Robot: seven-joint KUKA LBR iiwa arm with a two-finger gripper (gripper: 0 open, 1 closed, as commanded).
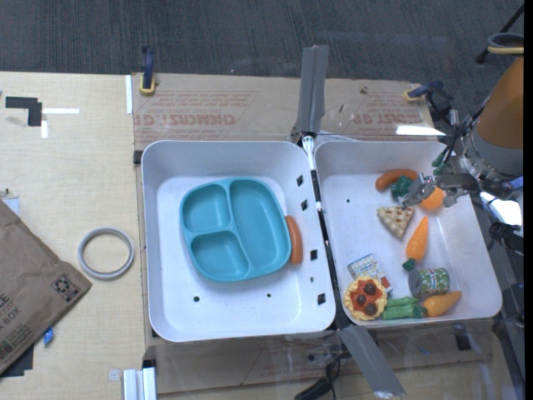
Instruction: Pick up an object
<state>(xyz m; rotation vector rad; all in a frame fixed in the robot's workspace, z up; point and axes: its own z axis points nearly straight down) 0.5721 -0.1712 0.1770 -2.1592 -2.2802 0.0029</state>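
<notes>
Toy food lies in the right bin (pixel 466 248) — carrot (pixel 417 238), pizza slice (pixel 396 219), can (pixel 429 282). Gripper (pixel 420 192) sits low at the bin's upper right, among orange pieces; jaws' state — cannot tell.

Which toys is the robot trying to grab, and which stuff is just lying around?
For the job: gripper, carrots, pizza slice, round pizza, can, right bin.

Just lying about: blue tray, tape roll, cardboard box.
</notes>
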